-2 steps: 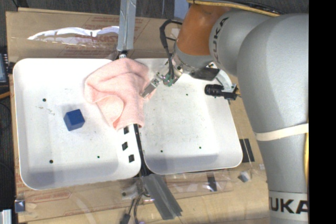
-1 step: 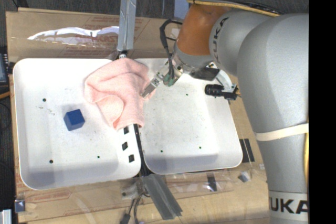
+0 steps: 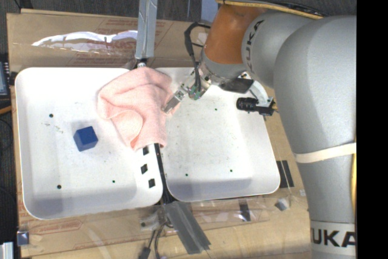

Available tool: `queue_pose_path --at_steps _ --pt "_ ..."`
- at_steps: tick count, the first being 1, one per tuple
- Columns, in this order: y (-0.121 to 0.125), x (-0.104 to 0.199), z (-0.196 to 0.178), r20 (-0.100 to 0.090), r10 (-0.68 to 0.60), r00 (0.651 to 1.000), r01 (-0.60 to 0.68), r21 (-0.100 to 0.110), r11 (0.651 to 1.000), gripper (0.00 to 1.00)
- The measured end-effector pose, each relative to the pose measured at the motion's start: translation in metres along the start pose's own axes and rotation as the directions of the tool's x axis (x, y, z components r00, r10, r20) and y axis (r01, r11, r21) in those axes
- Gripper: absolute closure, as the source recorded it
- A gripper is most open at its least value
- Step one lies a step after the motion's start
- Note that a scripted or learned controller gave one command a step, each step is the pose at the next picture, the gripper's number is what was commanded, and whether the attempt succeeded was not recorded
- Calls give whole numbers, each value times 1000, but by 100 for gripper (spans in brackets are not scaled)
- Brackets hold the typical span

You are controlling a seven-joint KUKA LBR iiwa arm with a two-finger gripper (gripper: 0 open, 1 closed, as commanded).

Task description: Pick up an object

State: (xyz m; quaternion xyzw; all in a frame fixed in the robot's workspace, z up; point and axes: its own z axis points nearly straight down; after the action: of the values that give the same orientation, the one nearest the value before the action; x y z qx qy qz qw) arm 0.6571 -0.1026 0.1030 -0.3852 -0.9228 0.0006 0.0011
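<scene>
Nearest the camera, along the bottom of the view, the front rims of the two white bins meet at a black divider strip marked with white squares (image 3: 147, 168). The right bin (image 3: 242, 154) carries no loose object on its visible floor. The left bin (image 3: 36, 130) holds a small blue cube (image 3: 85, 137), sitting flat on the floor, well apart from the arm.

Farther back, a pink cloth (image 3: 136, 105) lies crumpled across the divider. Most of it rests in the left bin, with its right edge draped over the shared rim. Its long axis runs roughly from the far rim, near the grey bar (image 3: 147, 27), down toward the near end of the divider, and the lower tip points at the camera side.

The gripper (image 3: 176, 100) sits just beside the cloth's right edge, over the right bin's far left corner. Whether its fingers stand apart or together cannot be told, and no fabric is visibly caught between them.

Probable faults from this position:
- The fingers may close beside the cloth rather than on it, since contact is at the edge only.
- A pinch on a single loose fold may slip out on lifting.
- The raised rims under the cloth may block a low approach.
</scene>
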Motion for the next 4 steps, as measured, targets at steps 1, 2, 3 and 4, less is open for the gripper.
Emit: queue_pose_path --at_steps 1,2,3,4 --pt "0 0 0 0 0 1000 0 0 1000 0" --pt "0 0 0 0 0 1000 0 0 1000 0" --pt "0 0 0 0 0 1000 0 0 1000 0" --pt "0 0 0 0 0 1000 0 0 1000 0"
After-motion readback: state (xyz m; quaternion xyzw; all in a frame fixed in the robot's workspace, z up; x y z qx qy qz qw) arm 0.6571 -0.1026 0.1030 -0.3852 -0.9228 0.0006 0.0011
